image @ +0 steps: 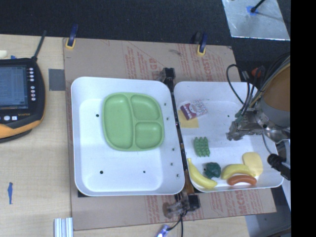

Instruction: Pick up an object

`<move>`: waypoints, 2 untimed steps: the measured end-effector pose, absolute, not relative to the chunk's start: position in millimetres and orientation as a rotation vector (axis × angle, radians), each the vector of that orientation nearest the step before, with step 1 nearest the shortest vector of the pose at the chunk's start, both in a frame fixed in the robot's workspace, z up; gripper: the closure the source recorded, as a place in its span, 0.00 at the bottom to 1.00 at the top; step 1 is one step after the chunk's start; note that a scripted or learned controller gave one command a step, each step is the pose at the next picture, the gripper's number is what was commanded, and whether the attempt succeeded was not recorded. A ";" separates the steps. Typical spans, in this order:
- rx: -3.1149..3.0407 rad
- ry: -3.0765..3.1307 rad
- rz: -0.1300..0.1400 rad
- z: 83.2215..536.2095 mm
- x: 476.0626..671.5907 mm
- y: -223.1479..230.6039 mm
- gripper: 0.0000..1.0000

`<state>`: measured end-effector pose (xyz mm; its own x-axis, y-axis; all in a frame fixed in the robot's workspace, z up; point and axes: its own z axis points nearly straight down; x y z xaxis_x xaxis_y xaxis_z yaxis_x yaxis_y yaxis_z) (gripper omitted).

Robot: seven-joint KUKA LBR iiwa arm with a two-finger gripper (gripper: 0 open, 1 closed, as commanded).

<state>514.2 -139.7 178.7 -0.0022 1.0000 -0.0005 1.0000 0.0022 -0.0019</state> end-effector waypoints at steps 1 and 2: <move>-2.216 -2.223 0.001 206.8 535.3 -86.8 1.00; -2.216 -2.223 0.002 206.7 535.1 -87.2 0.00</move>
